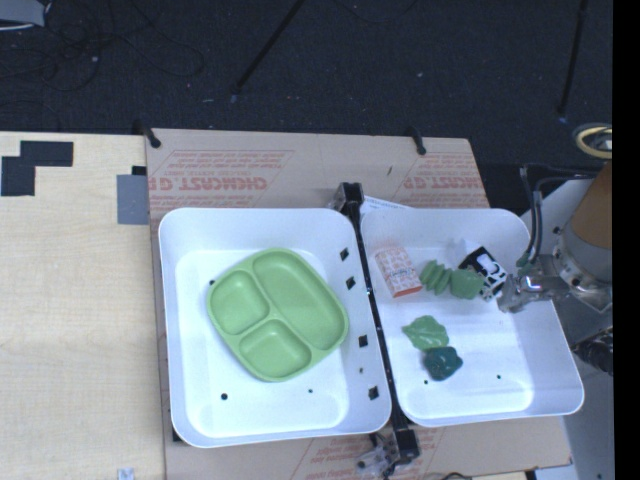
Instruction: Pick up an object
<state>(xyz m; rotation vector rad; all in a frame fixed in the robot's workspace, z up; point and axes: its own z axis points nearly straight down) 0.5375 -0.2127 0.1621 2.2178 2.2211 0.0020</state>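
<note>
The right bin (pixel 545 373) holds several small things. An orange-and-white box (pixel 397 270) lies near the divider. Right of it is a lumpy green toy (pixel 450 280), touching a black-and-white object (pixel 486 266). Lower down lie a light green piece (pixel 425 331) and a dark teal piece (pixel 441 363), close together. My gripper (pixel 514 296) hangs at the bin's right side, just right of the black-and-white object and the green toy. The grey arm (pixel 590 258) reaches in from the right edge. Nothing is visibly held.
The left bin (pixel 172 328) carries a green three-compartment plate (pixel 276 313). Both bins rest on a cardboard sheet (pixel 250 173), with a pale wooden bench top (pixel 70 308) to the left. The right bin's lower right floor is bare.
</note>
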